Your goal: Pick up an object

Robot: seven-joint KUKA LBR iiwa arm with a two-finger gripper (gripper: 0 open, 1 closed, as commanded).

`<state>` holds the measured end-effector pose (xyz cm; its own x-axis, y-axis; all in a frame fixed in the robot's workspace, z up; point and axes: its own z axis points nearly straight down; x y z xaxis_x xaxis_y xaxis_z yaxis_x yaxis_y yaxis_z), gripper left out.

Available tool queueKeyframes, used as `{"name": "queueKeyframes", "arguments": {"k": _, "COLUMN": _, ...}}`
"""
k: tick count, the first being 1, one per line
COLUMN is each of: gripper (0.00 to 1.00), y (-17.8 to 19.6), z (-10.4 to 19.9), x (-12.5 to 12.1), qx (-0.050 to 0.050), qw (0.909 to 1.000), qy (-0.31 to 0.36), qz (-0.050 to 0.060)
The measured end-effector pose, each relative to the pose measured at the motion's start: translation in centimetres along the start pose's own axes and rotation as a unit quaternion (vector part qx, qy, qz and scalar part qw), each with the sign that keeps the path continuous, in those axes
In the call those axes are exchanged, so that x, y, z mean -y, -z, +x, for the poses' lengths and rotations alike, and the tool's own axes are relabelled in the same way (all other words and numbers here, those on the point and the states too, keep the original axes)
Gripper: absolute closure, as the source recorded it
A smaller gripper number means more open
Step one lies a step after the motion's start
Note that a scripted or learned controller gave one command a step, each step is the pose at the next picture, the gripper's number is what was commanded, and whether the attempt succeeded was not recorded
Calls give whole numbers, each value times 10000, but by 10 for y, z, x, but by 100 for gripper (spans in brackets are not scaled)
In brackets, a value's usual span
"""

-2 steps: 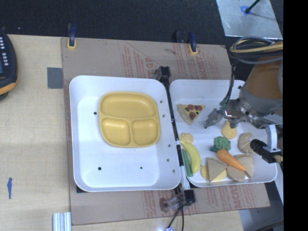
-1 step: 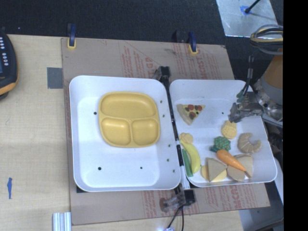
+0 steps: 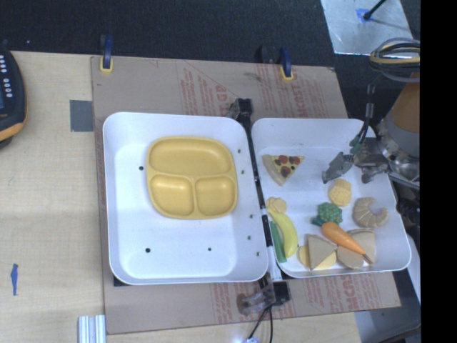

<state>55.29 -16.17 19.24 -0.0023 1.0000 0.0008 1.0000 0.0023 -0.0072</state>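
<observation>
**Gripper low over the right bin, nothing in it**

Nearest us, at the front of the right bin (image 3: 401, 261), we see a cheese wedge (image 3: 319, 252) and a bread slice (image 3: 357, 252) touching each other, with a carrot (image 3: 343, 239) lying across the top of both. All three sit in front of the gripper (image 3: 351, 164) and slightly left of it. Along the bin's left wall, further left of the gripper, lies a banana (image 3: 283, 232), with a small cookie (image 3: 275, 206) at its far end.

One step back, a broccoli (image 3: 329, 214) sits just beyond the carrot, and a croissant (image 3: 370, 212) lies to its right, almost straight in front of the gripper. A corn piece (image 3: 340, 191) rests just in front of the gripper's tip, near it but apart as far as we can see.

The gripper reaches in from the right, its dark fingers pointing left; they look slightly apart, with no object between them. A pizza slice (image 3: 283, 167) lies to its left at about the same depth, with bare bin floor between.

Well to the left, the left bin (image 3: 118, 213) holds a yellow tray (image 3: 192, 176) with three compartments. Both bins sit on a cardboard sheet (image 3: 214, 88) on the desk (image 3: 46, 213), and beyond the gripper two clamps (image 3: 106, 54) pin the sheet's far edge. A black and orange pendant (image 3: 11, 91) rests at the desk's far left.
</observation>
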Motion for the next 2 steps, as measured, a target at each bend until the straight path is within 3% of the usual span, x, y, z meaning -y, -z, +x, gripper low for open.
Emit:
{"name": "queueKeyframes", "arguments": {"k": 1, "gripper": 0, "y": -97, "z": -30, "x": 16, "qx": -11, "qw": 10000, "qy": -12, "qz": 49}}
{"name": "queueKeyframes", "arguments": {"k": 2, "gripper": 0, "y": -106, "z": 12, "x": 80, "qx": -25, "qw": 10000, "qy": -8, "qz": 33}}
